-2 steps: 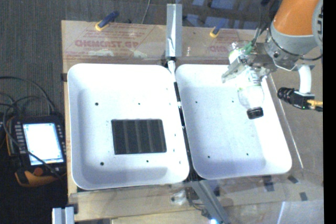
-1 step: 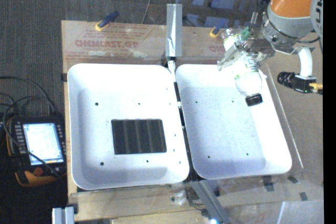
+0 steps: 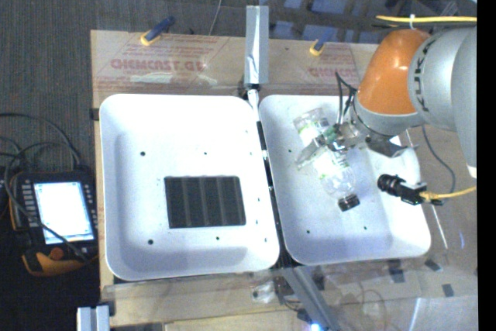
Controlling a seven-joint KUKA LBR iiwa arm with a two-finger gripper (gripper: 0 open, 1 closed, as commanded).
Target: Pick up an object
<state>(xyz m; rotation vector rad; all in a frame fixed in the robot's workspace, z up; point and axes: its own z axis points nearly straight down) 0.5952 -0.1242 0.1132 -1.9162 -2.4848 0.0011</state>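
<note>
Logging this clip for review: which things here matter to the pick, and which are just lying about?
Part of the job:
- clear plastic bottle with a dark cap, lying in the right bin
- clear crumpled plastic piece beside it
- pincer, low over both

Just lying about:
- left bin with its dark ribbed panel
- handheld pendant with a lit screen
- yellow clamps on the backboard

clear plastic bottle | lying flat | right bin
</note>
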